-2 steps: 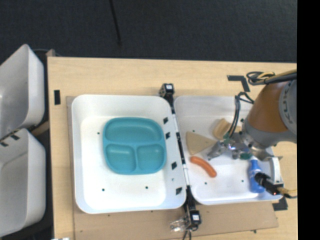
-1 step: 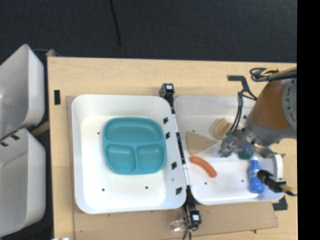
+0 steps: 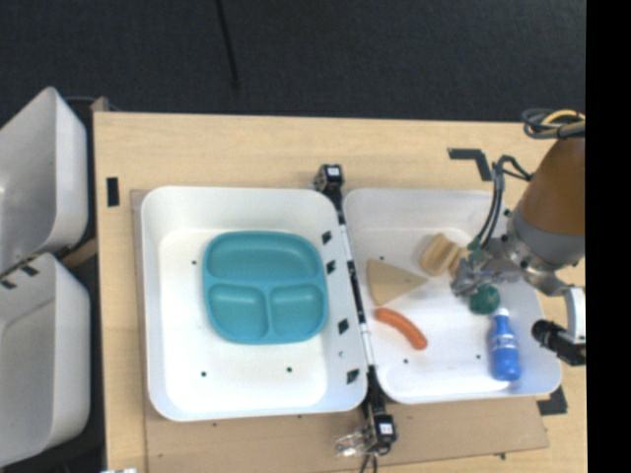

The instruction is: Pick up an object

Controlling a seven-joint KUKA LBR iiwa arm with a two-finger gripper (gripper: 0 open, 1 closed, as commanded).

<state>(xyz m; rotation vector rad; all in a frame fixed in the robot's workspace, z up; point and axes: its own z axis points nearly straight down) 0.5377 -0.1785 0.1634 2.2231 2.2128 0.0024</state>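
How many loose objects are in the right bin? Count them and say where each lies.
5. A tan wedge at the left-centre, an orange sausage below it, a bread-like piece up top, a green item by the gripper, a blue bottle at lower right. The arm may hide more.

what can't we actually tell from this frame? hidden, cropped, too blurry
- Gripper: too small and blurred in the camera view to make out any grasp.
- Dark green object: partly covered by the gripper, so its shape is unclear.
- Arm: cut off by the right edge of the view.
- Tan object: too blurred to identify.
- Blue bottle: label too small to read.
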